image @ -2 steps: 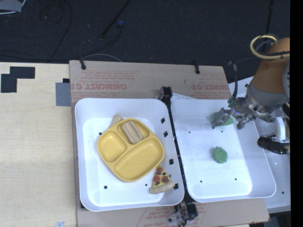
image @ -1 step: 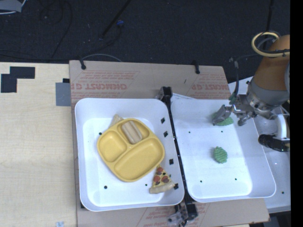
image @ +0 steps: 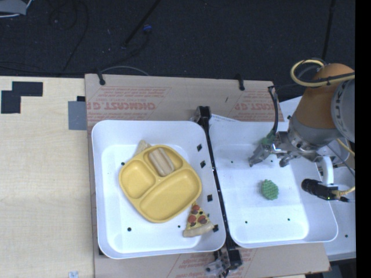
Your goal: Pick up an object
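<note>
Two-finger grey claw (image: 270,154) is spread, holding nothing, near the right white bin's (image: 290,227) back edge, above one bumpy green ball (image: 269,189).

A robotics lab bench: two white bins (image: 217,225) on cardboard (image: 174,97) (loose cables (image: 75,16) on dark floor behind).

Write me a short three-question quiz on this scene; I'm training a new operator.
1. True or false: the green ball lies in the same bin as the yellow divided plate.
2. Which item rests inside a compartment of the plate: A) pizza slice B) hot dog C) green ball?
3. The claw hangs above the ____ bin.

Key: 1. False; the ball lies in the right bin, the plate in the left bin. 2. B. 3. Right.
</note>
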Tool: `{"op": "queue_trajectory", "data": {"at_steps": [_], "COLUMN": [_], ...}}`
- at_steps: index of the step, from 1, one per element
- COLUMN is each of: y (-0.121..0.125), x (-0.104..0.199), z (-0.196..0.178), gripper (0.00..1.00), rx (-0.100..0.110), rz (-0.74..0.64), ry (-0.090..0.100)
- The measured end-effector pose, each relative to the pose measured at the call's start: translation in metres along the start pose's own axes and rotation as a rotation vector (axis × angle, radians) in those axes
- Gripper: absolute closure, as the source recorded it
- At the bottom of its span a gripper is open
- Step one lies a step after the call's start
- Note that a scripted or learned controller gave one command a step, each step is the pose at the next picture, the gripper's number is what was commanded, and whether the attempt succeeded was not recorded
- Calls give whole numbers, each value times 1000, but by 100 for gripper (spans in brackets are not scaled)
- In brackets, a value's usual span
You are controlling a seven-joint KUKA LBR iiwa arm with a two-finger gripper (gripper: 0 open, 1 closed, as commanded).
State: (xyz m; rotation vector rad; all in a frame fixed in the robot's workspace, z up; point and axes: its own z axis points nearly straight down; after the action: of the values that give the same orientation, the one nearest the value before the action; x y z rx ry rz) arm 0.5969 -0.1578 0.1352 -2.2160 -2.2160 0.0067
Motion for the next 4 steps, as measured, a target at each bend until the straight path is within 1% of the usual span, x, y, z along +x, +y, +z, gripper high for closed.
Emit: {"op": "queue_trajectory", "data": {"at_steps": [1,2,4], "y": [0,0,-7], "x": [1,0,-12], "z": [50,38,-53], "gripper": [0,100,100], "rx": [-4,-5,-11], "rz": [1,3,3], "ry": [-1,-2,-4]}}
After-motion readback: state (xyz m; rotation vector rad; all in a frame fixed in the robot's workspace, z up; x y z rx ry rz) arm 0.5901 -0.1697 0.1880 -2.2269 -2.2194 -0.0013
